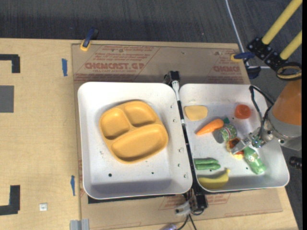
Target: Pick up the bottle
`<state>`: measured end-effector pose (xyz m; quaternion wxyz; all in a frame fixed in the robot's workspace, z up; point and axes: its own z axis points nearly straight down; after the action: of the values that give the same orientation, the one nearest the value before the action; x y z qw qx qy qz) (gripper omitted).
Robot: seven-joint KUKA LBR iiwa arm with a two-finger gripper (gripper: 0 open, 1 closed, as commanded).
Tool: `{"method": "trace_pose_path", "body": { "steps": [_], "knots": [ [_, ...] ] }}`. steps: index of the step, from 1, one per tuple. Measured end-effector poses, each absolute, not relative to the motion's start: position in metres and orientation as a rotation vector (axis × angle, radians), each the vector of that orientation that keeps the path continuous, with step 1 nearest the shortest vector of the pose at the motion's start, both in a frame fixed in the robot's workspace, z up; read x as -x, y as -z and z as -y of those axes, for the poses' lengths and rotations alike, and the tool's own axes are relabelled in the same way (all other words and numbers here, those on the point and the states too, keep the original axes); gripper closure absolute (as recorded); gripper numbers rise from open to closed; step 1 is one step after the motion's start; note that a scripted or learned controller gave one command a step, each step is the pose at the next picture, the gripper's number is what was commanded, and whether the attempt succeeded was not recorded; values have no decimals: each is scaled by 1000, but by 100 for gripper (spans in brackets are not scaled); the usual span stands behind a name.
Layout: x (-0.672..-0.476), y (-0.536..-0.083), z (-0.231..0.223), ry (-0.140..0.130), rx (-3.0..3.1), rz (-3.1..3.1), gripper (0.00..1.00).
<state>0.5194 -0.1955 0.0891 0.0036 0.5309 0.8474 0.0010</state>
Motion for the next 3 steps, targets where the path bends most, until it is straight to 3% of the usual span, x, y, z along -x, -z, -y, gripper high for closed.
{"method": "trace_pose_path", "body": {
  "steps": [1, 2, 3],
  "knots": [
    [-488, -90, 224, -8, -1302, -2841, 100],
    [-484, -90, 178, 2, -972, -2972, 100],
    [-600, -91, 188, -3, -943, -2980, 100]
  ]
}}
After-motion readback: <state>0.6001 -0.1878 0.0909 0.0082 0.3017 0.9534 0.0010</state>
